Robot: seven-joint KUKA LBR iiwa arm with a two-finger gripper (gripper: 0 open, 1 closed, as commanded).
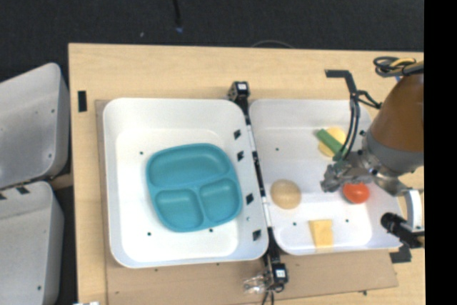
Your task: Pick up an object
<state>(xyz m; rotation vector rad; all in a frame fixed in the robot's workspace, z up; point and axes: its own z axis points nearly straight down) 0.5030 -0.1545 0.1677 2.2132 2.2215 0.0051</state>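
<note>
Gripper (341,180) hangs low in the right bin (300,118), its grasp hidden from this angle, so I cannot tell; red object (355,192) lies touching it at about four o'clock, tan ball (285,194) off at nine

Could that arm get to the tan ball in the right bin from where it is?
Probably yes. The ball lies in the open, apart from the other items, and the gripper hangs close beside it with nothing between them.
</note>
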